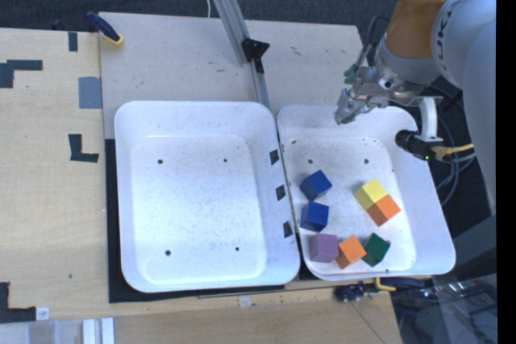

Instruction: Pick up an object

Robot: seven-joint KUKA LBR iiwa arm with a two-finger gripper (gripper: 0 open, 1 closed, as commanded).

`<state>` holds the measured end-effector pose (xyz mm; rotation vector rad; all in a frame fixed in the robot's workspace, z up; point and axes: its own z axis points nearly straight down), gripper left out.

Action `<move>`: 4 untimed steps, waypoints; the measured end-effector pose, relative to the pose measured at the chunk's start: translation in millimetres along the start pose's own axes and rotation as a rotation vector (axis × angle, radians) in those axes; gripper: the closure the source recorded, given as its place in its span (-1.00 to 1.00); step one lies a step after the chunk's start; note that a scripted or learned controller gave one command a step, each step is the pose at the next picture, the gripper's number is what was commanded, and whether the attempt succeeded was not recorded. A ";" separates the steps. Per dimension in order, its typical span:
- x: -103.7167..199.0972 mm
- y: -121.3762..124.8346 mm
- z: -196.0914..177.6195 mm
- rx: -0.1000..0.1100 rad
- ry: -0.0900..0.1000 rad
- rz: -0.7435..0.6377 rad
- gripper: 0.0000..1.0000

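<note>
Bench [201,68] — gripper [348,113] fingers indistinct

right bin [419,250] | blue cubes [315,184] [314,215] toward its left wall | yellow [372,192], orange [384,209] touching, right | purple [324,247], orange [351,250], green [375,249] along near edge

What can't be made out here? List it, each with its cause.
1. Camera view: the two-finger hand is small and seen from above, so its grip state is unreadable.
2. The small dark green cube is partly covered by the small orange cube beside it.
3. The grey arm is cut off by the frame edge.
</note>
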<state>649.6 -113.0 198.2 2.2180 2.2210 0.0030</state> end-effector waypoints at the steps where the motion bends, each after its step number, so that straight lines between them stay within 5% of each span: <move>1: 8.4 -3.3 -47.6 -0.001 0.001 -0.001 1.00; 4: 187.2 -12.2 -30.7 0.004 0.003 -0.007 1.00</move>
